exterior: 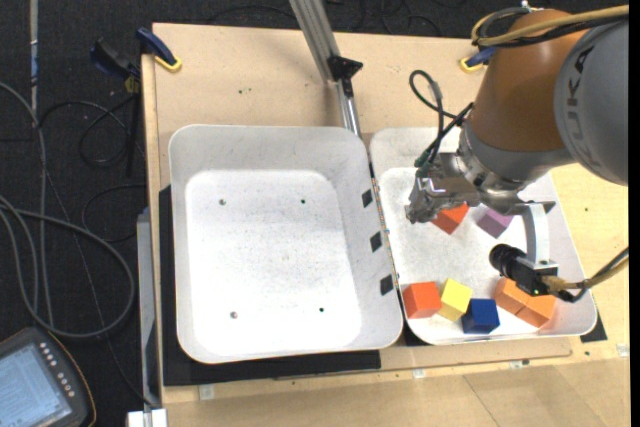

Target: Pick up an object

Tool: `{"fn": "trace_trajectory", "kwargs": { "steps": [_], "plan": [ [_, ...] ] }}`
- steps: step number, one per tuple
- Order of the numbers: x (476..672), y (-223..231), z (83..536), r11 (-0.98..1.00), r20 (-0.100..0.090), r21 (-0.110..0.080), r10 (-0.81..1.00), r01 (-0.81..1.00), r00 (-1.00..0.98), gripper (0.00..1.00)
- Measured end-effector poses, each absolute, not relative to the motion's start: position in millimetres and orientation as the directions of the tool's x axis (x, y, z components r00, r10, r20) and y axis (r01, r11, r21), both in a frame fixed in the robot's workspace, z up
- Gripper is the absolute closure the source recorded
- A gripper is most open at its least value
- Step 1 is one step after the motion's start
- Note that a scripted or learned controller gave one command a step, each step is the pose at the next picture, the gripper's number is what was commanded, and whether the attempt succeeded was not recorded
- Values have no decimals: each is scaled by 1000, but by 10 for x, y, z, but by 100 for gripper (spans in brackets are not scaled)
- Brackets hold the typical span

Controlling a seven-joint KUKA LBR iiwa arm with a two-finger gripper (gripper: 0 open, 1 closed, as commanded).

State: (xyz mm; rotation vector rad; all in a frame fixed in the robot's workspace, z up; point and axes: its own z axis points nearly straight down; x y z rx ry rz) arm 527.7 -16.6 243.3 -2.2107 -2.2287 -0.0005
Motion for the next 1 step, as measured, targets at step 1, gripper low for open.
{"fn": "trace_trajectory", "kwargs": {
  "steps": [1],
  "plan": [
    [5355, 386, 2373, 8, 2, -1, 1000, 1000, -8, 100]
  ]
}}
